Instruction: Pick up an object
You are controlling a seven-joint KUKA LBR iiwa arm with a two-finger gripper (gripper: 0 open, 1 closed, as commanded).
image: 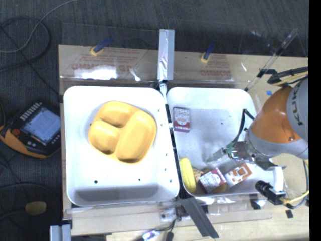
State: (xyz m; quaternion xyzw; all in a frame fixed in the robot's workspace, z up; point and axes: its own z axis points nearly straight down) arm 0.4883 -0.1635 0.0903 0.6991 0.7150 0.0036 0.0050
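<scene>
Gripper (228,153) low in the right bin (210,115), toward its 4 o'clock corner; can't tell its opening state, too blurred. Just at its 6 o'clock: orange-white carton (238,173), touching a maroon packet (212,181) on its 9 o'clock side. Yellow banana-like piece (186,174) against the bin's 9 o'clock wall. Small red-white packet (181,119) at 11 o'clock. Left bin (80,185) holds a big yellow lumpy object (122,131). Orange-banded arm (278,124) enters from 3 o'clock.
</scene>
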